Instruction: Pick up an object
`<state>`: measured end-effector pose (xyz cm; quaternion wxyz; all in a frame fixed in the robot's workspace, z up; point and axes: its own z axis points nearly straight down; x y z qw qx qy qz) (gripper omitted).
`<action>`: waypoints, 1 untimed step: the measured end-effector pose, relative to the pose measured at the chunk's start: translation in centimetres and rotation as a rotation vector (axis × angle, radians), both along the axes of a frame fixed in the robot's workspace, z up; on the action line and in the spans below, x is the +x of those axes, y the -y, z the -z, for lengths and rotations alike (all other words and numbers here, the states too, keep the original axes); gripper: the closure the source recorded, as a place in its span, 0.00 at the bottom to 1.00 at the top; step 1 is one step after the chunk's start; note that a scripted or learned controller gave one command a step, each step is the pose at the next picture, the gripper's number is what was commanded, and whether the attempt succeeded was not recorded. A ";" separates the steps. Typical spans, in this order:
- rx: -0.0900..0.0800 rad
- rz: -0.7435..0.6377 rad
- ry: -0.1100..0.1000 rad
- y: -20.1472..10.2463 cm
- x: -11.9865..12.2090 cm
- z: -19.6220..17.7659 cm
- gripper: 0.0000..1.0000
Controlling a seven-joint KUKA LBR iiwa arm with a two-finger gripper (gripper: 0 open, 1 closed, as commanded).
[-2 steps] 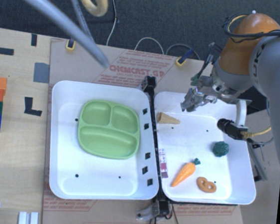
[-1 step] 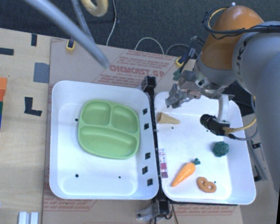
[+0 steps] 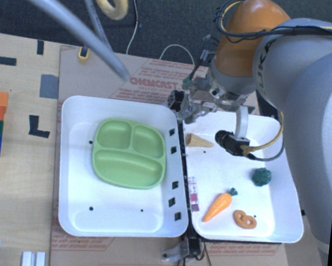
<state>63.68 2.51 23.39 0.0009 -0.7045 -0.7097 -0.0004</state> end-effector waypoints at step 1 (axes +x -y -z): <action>0.000 0.001 0.001 -5.2 0.9 -0.7 1.00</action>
